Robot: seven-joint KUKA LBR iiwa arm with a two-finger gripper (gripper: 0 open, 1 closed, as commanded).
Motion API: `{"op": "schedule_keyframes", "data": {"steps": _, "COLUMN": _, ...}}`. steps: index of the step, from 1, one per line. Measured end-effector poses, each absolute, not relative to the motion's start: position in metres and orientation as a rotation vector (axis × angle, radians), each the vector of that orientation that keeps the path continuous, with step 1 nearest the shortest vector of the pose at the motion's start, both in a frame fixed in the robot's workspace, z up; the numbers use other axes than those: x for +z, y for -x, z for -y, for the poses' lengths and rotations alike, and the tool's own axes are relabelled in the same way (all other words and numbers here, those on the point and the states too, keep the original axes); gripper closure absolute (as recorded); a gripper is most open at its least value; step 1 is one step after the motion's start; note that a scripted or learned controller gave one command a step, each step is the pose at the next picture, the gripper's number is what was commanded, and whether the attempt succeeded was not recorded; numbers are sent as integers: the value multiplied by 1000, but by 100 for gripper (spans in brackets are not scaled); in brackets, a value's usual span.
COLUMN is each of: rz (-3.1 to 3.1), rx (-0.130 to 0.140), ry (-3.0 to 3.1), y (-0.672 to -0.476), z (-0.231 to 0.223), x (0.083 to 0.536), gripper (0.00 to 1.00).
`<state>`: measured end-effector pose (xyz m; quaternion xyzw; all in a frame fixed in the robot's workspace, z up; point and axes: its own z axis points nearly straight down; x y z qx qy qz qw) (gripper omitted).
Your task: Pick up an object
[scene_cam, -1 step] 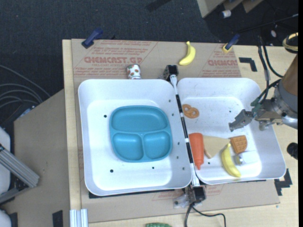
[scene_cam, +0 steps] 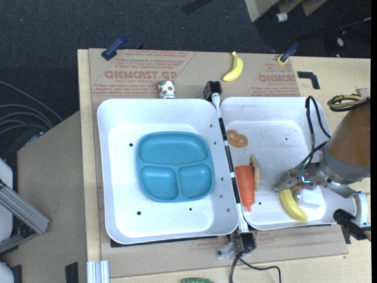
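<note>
The gripper (scene_cam: 293, 184) hangs low in the right bin (scene_cam: 268, 108), touching or just above the upper end of a banana (scene_cam: 293, 205); whether it stands wide or narrow, I cannot tell. The banana looks light, stiff, smooth and curved, best pinched across its middle. Just left lie 1 orange carrot (scene_cam: 245, 184) and 1 pretzel (scene_cam: 237, 138). Farther left: 1 blue plate (scene_cam: 175, 165). Beyond the bins: 1 more banana (scene_cam: 233, 68).

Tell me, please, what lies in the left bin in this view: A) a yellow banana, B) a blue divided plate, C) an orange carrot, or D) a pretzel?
B: the blue divided plate sits in the middle of the left bin, while the banana, carrot and pretzel all lie in the right bin.
</note>
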<state>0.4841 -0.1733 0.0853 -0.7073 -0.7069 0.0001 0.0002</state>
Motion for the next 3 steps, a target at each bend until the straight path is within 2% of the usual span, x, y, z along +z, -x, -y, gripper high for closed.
{"op": "schedule_keyframes", "data": {"steps": 1, "rz": 2219, "rx": -1, "ry": 2223, "y": -484, "z": 173, "x": 95, "gripper": 100}}
{"op": "schedule_keyframes", "data": {"steps": 2, "rz": 2224, "rx": -1, "ry": 2220, "y": -519, "z": 112, "x": 84, "gripper": 100}}
{"op": "schedule_keyframes", "data": {"steps": 3, "rz": 2223, "rx": -1, "ry": 2220, "y": -568, "z": 80, "x": 185, "gripper": 100}}
